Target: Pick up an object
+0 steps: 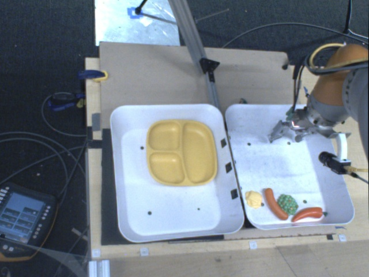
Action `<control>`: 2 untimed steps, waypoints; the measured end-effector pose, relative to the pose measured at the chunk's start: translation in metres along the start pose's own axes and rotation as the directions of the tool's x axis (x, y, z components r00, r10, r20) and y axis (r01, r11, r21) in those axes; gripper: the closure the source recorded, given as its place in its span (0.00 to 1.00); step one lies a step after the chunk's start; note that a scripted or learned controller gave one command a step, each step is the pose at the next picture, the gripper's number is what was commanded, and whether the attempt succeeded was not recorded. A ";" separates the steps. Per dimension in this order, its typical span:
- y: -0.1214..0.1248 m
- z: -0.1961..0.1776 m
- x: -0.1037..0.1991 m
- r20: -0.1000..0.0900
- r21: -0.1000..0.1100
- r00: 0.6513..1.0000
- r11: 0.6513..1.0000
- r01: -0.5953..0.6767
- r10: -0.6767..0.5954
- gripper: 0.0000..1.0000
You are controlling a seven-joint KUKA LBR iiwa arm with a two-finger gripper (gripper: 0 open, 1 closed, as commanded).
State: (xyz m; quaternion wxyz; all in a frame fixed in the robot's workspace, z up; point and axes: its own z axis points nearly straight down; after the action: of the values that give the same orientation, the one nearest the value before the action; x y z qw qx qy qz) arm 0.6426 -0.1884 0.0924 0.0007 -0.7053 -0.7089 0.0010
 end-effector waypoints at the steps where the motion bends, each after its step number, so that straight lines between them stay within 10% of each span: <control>1: 0.002 -0.015 -0.001 0.003 -0.008 1.000 1.000 0.003 -0.003 1.00; 2: 0.014 -0.074 -0.001 0.002 -0.011 1.000 1.000 0.003 -0.003 1.00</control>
State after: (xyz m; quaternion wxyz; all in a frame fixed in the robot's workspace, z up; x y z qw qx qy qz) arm 0.6566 -0.1890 0.1662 -0.0038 -0.7042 -0.7099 -0.0023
